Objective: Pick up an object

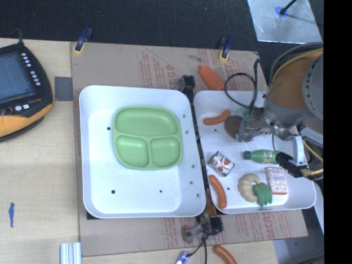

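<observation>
My hand (246,130) is low in the right bin (308,202), touching a brown lump (232,124) just beside a sausage (216,117); can't tell its grip state. Near it lie a green bottle (260,156), a red-white packet (221,163), a carton (276,180), and a second sausage (218,191). Left bin (99,147) holds a green tray (147,137).

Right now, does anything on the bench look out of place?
Yes. Two orange sausages lie outside the bins on the brown board: one by the far edge near the blue clip, one at the near edge. The other food sits inside the right bin.
</observation>
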Available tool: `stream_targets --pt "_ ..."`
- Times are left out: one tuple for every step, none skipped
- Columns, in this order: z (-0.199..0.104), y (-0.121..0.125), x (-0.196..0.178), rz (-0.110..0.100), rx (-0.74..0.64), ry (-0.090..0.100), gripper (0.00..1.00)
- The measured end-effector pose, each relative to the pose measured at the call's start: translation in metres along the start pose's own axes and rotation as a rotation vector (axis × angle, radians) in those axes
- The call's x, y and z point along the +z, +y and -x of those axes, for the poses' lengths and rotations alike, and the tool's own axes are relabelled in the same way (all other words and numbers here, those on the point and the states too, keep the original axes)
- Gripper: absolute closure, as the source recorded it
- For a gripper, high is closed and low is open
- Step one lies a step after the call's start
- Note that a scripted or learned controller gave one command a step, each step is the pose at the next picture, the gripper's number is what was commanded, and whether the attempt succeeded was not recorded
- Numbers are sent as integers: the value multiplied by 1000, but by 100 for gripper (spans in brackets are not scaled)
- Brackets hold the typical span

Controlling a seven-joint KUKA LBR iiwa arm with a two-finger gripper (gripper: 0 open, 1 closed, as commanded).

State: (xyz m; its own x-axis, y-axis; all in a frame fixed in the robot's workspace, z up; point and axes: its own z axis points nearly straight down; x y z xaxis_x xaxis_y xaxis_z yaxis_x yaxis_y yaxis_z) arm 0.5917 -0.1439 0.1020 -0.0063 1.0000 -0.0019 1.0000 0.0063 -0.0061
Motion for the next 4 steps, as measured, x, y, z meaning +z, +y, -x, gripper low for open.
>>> stream_targets --pt "0 0 0 0 0 0 0" --pt "0 57 11 -3 5 3 0" --pt "-26 65 10 2 2 2 0" --pt "-44 64 10 -1 2 3 0"
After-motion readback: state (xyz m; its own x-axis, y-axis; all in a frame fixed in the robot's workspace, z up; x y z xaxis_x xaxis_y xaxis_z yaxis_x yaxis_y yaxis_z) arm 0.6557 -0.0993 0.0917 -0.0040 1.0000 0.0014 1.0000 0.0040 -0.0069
